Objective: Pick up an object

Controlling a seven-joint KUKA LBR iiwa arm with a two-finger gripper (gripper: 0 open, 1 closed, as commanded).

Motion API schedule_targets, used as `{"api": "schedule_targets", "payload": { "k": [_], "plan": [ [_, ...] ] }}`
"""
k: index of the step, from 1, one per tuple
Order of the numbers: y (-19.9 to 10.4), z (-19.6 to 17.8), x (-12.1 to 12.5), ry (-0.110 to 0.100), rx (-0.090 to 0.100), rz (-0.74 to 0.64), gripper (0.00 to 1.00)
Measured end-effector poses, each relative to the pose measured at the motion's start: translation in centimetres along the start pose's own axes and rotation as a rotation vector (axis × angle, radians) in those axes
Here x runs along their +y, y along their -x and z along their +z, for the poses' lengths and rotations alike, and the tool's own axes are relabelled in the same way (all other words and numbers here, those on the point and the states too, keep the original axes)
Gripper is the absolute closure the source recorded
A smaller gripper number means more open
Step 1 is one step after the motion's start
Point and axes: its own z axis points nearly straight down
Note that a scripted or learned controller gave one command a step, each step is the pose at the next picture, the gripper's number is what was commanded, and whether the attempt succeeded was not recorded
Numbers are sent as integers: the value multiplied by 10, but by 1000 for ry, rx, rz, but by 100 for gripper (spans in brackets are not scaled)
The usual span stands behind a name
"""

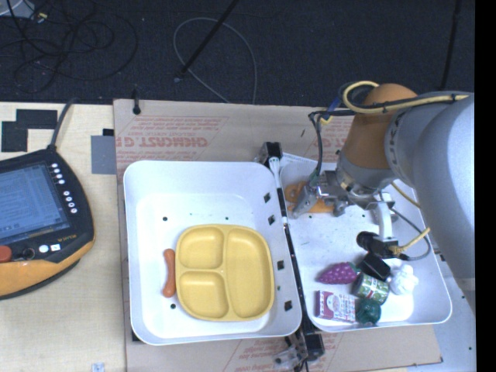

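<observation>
Orange object is the thing nearest to the gripper. We see it as a small, brownish-orange piece with a soft outline; its exact shape is too blurred for us to name. It lies in the right bin, in the far corner next to the wall that this bin shares with the left bin. The gripper is low over the same corner, just beside the orange object on its right side. We cannot tell if the gripper is open or closed, and we cannot tell if it touches the object.

All the other things of the right bin are together near its front edge, well apart from the orange object. A purple grape bunch lies towards the middle. A green can is just beside it on the right, and a white crumpled thing is close to the can, near the right wall. A red and white carton lies flat at the front edge, with a dark green thing touching its right side.

Between the orange object and this group the floor of the bin is bare.

In the left bin we see a yellow divided plate towards the front, and an orange sausage lies just beside the left edge of the plate.
</observation>
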Motion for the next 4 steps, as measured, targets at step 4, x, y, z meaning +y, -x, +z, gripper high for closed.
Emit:
{"api": "schedule_targets", "payload": {
  "k": [4],
  "plan": [
    [-9, 0, 7, -4, 0, 1, 0]
  ]
}}
